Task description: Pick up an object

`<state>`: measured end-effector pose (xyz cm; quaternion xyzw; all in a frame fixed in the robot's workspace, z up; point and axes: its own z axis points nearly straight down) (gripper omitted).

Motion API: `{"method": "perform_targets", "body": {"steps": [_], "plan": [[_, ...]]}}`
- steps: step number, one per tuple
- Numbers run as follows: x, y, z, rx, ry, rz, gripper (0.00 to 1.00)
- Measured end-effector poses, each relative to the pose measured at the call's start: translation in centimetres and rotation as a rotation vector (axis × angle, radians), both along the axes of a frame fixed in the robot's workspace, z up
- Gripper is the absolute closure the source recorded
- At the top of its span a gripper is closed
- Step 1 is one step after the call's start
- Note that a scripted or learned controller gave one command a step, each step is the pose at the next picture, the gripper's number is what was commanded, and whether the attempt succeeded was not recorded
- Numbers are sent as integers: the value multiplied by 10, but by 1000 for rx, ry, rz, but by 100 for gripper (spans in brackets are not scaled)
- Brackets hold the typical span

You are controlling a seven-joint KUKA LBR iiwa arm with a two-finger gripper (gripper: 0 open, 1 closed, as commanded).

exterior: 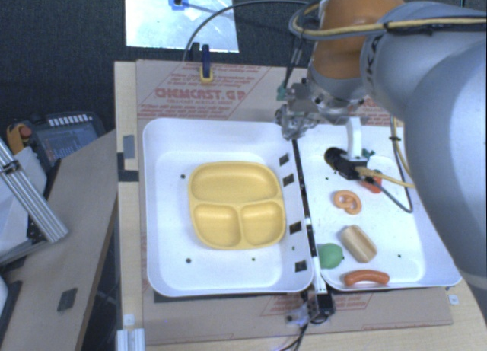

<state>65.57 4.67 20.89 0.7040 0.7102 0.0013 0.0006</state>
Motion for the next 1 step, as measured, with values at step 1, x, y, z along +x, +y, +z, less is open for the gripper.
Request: {"method": "perform_targets", "body": {"steps": [1], "plan": [[3, 52, -4, 0, 0, -1, 100]]}}
